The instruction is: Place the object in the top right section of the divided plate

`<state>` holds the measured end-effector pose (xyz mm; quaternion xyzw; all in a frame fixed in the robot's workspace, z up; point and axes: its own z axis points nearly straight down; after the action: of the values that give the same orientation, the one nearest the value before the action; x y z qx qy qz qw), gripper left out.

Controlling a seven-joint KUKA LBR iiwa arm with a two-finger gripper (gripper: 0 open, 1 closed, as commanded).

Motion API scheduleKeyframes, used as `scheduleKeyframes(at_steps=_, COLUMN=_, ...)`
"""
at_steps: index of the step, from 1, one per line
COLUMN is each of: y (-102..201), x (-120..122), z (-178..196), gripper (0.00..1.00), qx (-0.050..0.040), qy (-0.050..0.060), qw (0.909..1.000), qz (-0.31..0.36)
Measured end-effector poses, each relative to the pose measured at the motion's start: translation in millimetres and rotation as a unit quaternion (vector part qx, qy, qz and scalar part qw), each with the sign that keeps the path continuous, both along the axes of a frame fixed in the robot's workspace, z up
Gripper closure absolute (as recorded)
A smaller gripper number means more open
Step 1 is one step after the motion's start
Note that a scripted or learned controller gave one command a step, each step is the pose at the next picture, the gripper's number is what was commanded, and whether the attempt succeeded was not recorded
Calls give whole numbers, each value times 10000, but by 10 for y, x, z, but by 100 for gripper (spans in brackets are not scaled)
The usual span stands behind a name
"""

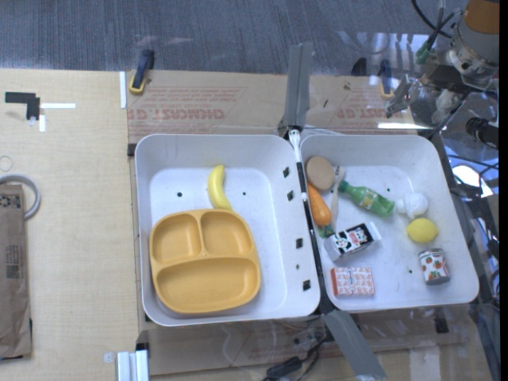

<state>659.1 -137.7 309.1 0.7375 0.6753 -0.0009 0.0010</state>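
At the far left of the frame lies the pale wooden surface, with a brown paper bag at its lower left edge and a small black bracket near the upper left. These things are well apart from my work, and I judge they do not matter for it.

Next comes the left bin. In it the yellow divided plate sits toward the lower part, with two small sections above and one long section below. The section I must fill is the top right section, and nothing lies in it yet. A banana lies just above the plate, its lower end touching the plate's rim near that section. The task does not name the object; I think the banana is the likely one, because it is the closest.

The right bin holds a brownish oval thing, a carrot, a green bottle, a small milk carton, a red patterned packet, a white ball, a lemon and a small can, all scattered loose.

My end effector hangs at the upper right of the frame, above the back edge of the right bin. If it is apart or together, I cannot tell. Behind the bins is brown cardboard, then grey carpet floor.
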Motion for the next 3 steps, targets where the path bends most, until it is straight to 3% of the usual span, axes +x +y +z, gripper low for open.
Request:
scheduleKeyframes(at_steps=1, y=56, x=0, z=6, gripper=0, qx=2, qy=7, qw=10000, qz=16)
scheduleKeyframes(at_steps=2, y=-473, x=1, z=355, gripper=0, qx=2, qy=1, qw=10000, qz=-1)
scheduleKeyframes(at_steps=3, y=-563, x=0, z=163, gripper=0, qx=4, qy=14, qw=10000, qz=-13)
